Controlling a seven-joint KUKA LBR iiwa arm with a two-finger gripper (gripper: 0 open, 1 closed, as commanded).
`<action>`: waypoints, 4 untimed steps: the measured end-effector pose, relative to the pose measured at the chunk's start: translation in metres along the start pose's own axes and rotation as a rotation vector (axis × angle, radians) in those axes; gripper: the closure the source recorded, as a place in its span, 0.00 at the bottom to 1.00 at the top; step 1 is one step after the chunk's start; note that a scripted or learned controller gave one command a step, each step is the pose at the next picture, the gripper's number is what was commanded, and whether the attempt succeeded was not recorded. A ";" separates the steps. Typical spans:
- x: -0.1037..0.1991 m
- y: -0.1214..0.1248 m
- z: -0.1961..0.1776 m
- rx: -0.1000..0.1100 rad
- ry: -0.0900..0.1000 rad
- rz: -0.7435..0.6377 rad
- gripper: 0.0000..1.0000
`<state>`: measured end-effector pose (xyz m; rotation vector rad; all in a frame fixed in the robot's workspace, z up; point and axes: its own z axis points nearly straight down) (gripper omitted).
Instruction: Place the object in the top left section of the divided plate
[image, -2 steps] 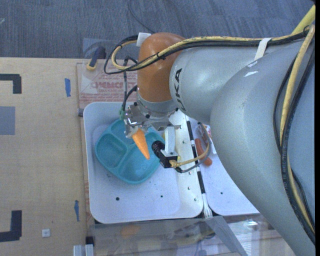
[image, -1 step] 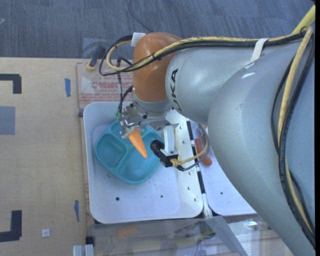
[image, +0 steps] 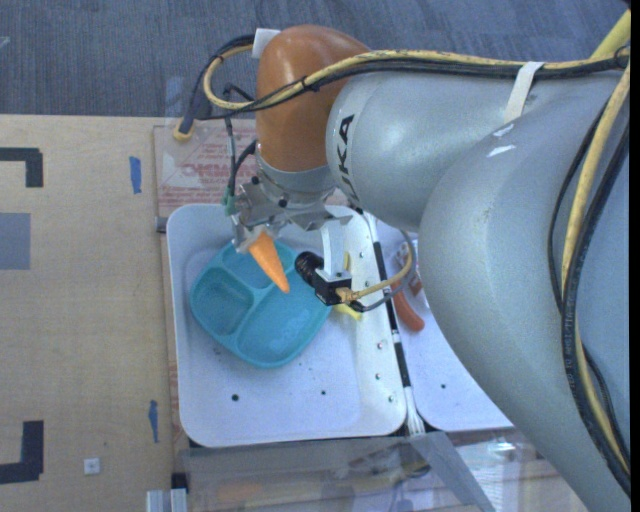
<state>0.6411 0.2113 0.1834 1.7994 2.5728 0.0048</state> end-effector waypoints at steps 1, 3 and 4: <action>0.009 -0.032 0.034 0.007 0.001 0.150 1.00; -0.010 0.019 0.068 -0.001 0.000 -0.455 1.00; 0.019 -0.027 0.018 0.001 0.001 -0.719 1.00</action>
